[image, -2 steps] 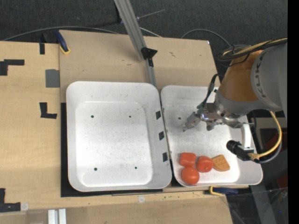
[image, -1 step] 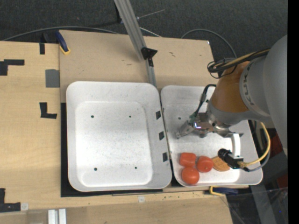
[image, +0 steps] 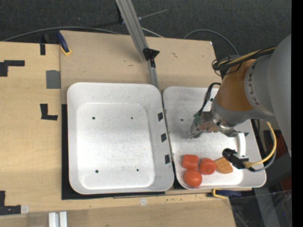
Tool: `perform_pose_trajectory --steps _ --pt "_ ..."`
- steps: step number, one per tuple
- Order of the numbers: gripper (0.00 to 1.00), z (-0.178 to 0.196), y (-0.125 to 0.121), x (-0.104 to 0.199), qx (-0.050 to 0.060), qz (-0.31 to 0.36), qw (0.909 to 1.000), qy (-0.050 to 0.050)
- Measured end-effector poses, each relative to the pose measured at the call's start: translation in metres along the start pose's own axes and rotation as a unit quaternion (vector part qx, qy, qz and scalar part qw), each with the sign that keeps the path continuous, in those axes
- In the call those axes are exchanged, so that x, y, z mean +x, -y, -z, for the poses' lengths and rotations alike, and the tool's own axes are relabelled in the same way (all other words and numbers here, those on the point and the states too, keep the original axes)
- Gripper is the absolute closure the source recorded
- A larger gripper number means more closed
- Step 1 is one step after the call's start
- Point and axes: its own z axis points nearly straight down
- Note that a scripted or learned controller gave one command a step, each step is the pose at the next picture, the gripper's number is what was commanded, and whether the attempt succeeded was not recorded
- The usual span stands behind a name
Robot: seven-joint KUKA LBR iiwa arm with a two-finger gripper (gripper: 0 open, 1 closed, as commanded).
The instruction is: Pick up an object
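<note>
Gripper [image: 196,129] sits low over the right bin [image: 182,103]; finger state cannot be told. 3 red objects [image: 191,161] and 1 tan piece [image: 223,165] lie near its front edge. Recommend centring above 1 item before descending.

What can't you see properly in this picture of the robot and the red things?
- The hand: small and blurred in the camera view, so whether it is open or shut is unclear.
- The tan object beside the three red objects: too small to tell what it is.
- The right bin: the arm covers its far right part.
</note>
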Motion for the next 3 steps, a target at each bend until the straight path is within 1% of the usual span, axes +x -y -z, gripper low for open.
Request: perform_pose_trajectory --steps 1,2,3 --pt "1.00 0.062 0.003 -0.001 -0.004 -0.001 1.0000 0.001" --pt "1.00 0.115 0.003 -0.001 -0.004 -0.001 1.0000 0.001" --pt "1.00 0.106 0.007 0.052 -0.001 0.001 1.0000 0.000"
